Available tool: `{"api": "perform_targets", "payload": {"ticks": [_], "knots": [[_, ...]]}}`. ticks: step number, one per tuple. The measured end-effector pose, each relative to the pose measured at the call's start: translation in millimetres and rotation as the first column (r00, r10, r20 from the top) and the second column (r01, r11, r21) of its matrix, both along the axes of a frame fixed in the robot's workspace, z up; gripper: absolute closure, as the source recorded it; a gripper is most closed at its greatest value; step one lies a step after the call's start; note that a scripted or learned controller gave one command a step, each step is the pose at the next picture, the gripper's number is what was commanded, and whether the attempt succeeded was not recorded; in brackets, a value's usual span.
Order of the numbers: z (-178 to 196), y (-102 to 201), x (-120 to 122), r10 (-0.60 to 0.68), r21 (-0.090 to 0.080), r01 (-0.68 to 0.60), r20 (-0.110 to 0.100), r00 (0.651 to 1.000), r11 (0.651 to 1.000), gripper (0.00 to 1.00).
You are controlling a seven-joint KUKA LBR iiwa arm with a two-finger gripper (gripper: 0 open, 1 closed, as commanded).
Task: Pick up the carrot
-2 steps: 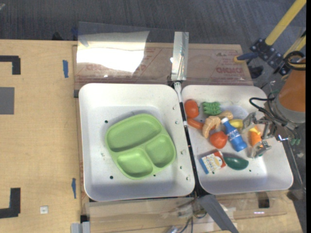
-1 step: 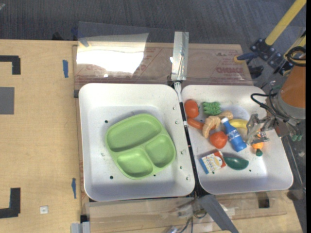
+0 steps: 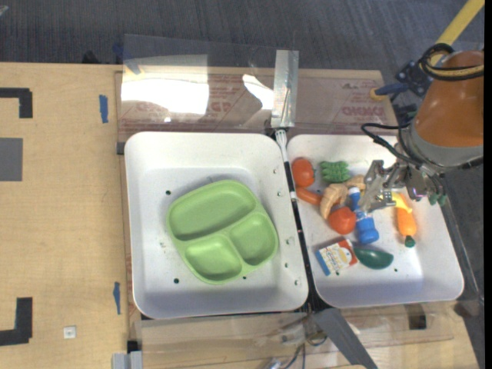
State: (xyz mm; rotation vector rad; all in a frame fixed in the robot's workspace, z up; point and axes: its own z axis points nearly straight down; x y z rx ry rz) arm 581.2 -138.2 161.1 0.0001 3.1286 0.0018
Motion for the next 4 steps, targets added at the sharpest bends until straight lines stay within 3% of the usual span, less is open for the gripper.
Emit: {"api": "perform_targets", "payload": {"ticks": [1,2,3,4], "knots": [[-2.6,-3.3,-2.1,-0.005,-0.001,0.005,-0.005,1.000,1.000,0.00],[-68.6,-78.6,-27.6,0.090,-0.003,-0.090,-0.008,0.996,0.996,0.00],[-56.7,-75.9,-24.3,0.094,-0.004,-0.094,0.000,0.996,0.996,1.00],[-12.9,13.6,-1.8,0.055,0.001,-0.055,0.000,0.998,0.998,1.00]]}}
